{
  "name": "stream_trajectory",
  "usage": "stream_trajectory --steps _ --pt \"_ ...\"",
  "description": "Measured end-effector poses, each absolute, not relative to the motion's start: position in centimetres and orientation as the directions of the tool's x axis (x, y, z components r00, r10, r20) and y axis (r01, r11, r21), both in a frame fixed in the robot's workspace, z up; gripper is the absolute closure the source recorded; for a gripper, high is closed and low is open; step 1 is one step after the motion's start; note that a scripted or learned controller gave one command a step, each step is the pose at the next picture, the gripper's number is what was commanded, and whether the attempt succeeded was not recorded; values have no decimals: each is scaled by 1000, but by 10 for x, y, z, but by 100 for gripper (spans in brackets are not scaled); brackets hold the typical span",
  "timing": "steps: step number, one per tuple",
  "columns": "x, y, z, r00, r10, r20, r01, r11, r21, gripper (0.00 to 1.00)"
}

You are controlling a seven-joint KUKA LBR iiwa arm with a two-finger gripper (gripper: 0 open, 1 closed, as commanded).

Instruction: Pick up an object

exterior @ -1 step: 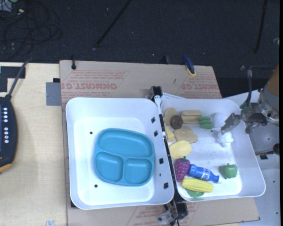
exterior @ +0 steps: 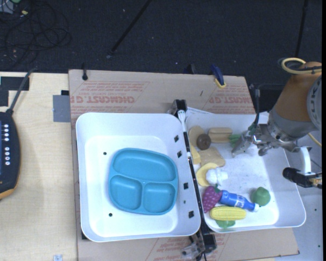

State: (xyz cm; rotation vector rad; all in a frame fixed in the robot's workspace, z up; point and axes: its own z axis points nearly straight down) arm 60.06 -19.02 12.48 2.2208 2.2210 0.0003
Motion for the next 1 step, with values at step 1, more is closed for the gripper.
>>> stream_trajectory --steps 1 --pt "639 -179 85 -2 1000 2 1000 2 -2 0"
